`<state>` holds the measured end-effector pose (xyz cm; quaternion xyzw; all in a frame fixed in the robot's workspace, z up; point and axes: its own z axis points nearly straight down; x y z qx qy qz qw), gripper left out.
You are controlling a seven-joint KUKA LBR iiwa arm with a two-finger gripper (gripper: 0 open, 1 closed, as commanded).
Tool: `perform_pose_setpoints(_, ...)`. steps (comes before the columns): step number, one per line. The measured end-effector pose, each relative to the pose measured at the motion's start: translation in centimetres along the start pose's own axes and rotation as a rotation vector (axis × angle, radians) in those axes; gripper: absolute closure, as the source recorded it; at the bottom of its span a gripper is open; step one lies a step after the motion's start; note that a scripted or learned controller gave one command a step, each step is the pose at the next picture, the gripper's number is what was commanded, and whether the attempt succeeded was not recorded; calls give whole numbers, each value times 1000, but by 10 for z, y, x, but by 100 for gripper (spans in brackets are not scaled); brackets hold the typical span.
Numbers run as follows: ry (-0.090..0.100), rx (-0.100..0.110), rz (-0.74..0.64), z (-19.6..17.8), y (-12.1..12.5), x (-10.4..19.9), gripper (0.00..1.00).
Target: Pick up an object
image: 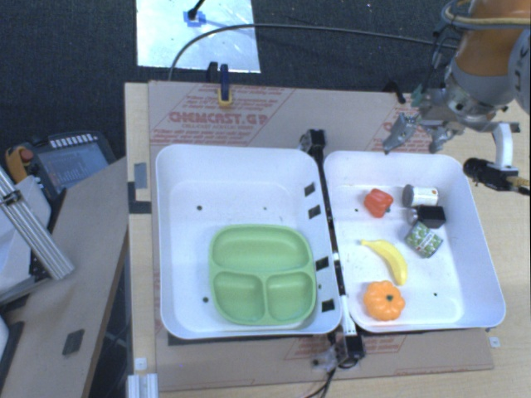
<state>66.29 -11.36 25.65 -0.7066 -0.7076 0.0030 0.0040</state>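
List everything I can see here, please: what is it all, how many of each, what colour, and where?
Bins: two, white, side by side on the bench.
Divided plate: one, green, in the left bin, near its front.
Pepper: one, red, right bin, towards the back.
Cylinder: one, white with a grey end, right bin, beside the pepper.
Block: one, black, right bin, just in front of the cylinder.
Packet: one, green patterned, right bin, in front of the block.
Banana: one, yellow, right bin, middle.
Pumpkin: one, orange, right bin, front.
Gripper: one, grey, fingers open, above the right bin's back edge, holding nothing.
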Motion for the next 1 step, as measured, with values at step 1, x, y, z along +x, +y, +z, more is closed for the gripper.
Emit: perform_pose_setpoints(1, -2, -11, -2, -7, 2, 0, 0)
